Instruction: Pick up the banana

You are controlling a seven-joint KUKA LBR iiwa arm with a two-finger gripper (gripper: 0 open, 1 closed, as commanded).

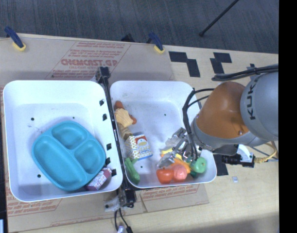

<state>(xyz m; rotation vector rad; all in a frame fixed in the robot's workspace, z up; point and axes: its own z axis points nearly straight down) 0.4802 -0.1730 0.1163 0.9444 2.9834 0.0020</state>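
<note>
Two shallow white bins are set side by side on a cardboard-covered bench (153,62). In the left bin (22,96) a blue divided tray (68,153) is laid, and a small dark-and-pink packet (99,179) is seen just beside the tray's near corner, against the bin's front wall.

In the right bin (153,93) the toys are gathered toward the front and the left wall. A tan, bread-like toy (123,118) is placed by the dividing wall, with a small orange-red piece (119,104) just behind it. A small white carton with a coloured label (138,147) is seen near the middle, and a green elongated toy (131,170) lies in front of it, near the bin's front left corner. In the front right corner a red tomato-like toy (164,175), a pinkish-red toy (180,172) and a green round toy (199,165) are crowded together.

The grey arm with its orange band (223,115) is reached in from the right, and the gripper (173,152) is lowered into that crowded corner. A yellow piece, taken to be the banana (170,154), is seen right at the metal fingertips, mostly hidden by them and touching the red toys. Whether the gripper is spread, closed, or clamped on the banana cannot be told.
</note>
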